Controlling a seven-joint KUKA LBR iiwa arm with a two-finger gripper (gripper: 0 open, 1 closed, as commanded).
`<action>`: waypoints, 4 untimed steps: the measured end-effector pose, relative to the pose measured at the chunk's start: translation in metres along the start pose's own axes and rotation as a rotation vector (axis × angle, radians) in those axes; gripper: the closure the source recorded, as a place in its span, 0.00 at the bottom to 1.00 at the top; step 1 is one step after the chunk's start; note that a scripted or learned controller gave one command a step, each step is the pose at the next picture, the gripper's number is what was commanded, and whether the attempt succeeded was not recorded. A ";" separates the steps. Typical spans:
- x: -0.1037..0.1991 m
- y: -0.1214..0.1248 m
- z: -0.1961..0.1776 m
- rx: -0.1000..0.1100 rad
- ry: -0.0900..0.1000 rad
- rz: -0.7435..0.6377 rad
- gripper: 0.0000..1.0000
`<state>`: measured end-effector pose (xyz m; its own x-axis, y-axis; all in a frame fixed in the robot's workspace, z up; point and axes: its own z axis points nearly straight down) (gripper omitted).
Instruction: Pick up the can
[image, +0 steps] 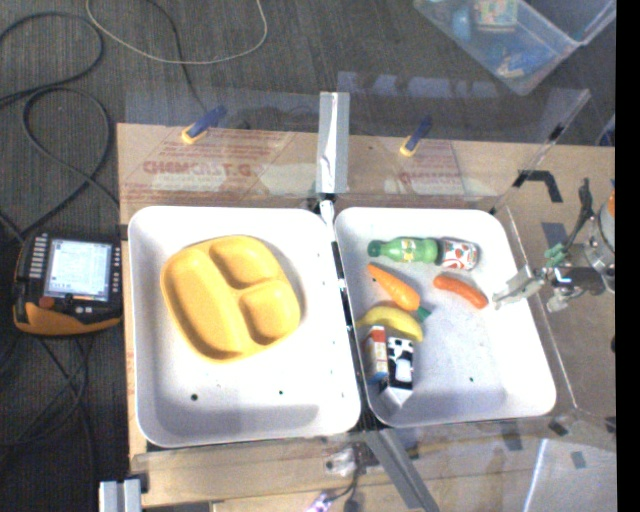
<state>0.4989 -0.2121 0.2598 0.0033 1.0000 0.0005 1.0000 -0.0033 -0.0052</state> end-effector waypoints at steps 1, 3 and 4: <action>0.046 0.102 0.040 0.000 -0.001 0.144 0.00; 0.004 0.158 0.170 0.088 0.014 0.404 0.00; 0.018 0.162 0.165 0.094 0.029 0.399 1.00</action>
<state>0.6598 -0.1941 0.0935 0.3926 0.9197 0.0086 0.9153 -0.3897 -0.1017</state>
